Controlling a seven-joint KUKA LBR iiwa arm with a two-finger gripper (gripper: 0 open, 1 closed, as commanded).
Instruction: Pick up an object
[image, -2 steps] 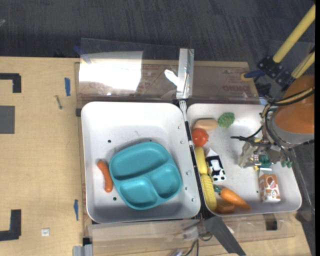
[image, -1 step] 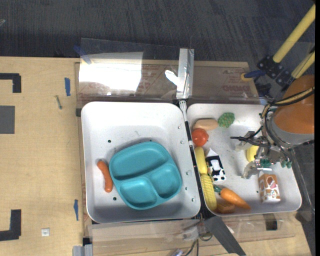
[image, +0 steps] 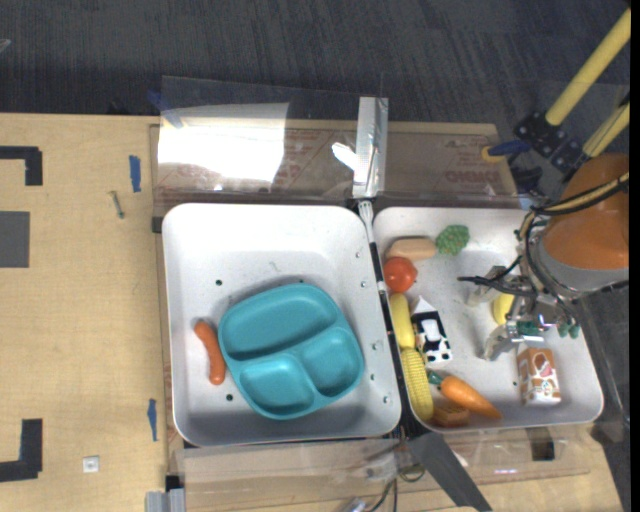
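Claw (image: 510, 335) low in the right bin (image: 575, 405), hanging from the orange-banded arm (image: 590, 235) at the right edge. Fingers a little parted, metal tips pointing down-left toward bare bin floor; nothing seen between them. Small yellow item (image: 503, 306) just above the tips, touching or not — cannot tell. Juice carton (image: 538, 375) just beside, lower right. Carrot (image: 466, 395), corn cob (image: 416, 380), banana (image: 401, 318), tomato (image: 400, 272) and broccoli (image: 453, 238) along the bin's left side. Teal divided plate (image: 290, 348) and orange sausage (image: 211, 352) in the left bin (image: 200, 240).
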